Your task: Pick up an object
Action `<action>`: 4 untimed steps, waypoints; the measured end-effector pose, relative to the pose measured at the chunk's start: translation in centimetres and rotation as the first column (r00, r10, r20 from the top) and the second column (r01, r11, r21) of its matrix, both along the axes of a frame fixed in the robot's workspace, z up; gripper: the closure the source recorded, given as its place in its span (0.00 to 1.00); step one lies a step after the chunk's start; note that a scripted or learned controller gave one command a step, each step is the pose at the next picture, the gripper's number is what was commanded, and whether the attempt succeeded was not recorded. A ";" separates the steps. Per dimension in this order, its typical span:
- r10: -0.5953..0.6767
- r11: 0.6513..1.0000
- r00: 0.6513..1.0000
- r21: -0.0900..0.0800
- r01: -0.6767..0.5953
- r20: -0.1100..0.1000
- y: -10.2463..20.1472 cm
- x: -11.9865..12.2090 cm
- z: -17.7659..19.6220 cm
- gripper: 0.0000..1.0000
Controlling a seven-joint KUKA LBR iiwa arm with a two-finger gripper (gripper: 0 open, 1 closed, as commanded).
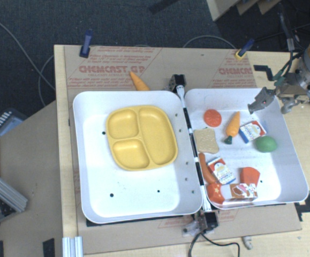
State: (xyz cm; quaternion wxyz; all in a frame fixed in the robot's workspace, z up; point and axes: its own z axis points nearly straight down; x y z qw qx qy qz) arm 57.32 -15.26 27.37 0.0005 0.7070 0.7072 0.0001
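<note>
Nearest the camera, right bin (291,167) near edge: a red-and-white packet (243,190) lying flat, a red-orange block (249,174) just behind it, another small printed packet (222,171) to their left, and a long orange-red piece (207,178) running along the bin's left wall. All crowded, touching or nearly so. Bad first pick.

Mid bin: tan bread slice (205,140), flat, hard to get under. Further back: red round slice (212,117), toy carrot (232,126) lying at a slant, blue-and-white carton (251,130) just right of it, green ball (265,143) near the carton's near-right side.

Left bin (88,159) carries a yellow divided tray (142,137). A second carrot (139,82) sits outside the bins on the table (112,63), at the far side.

Gripper (272,98) hangs over the far right corner of the right bin, fingers spread apart, nothing between them. Height above the bin floor: can't tell from this angle.

My read: still at the approach step, no target committed. Closest candidates are the carton, the carrot and the green ball.
- Carrot: close across the narrow body, not along it.
- Carton: stands a bit proud, decent flat sides, but the carrot and ball are close, so a finger could clip either one.
- Ball: likely to roll out if the fingers land off-centre.

I'd go for the carrot, straight down, centred.
</note>
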 end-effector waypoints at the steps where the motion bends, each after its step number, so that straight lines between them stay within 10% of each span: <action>1: 0.000 1.000 1.000 0.001 0.000 -0.003 -0.4 3.7 -10.5 0.00; 2: 0.000 1.000 1.000 -0.002 0.000 0.007 1.4 4.8 -18.5 0.00; 3: 0.000 1.000 1.000 -0.006 0.000 0.013 1.2 5.0 -17.3 1.00; 4: 0.002 1.000 1.000 0.001 -0.002 0.002 8.1 3.6 -8.8 1.00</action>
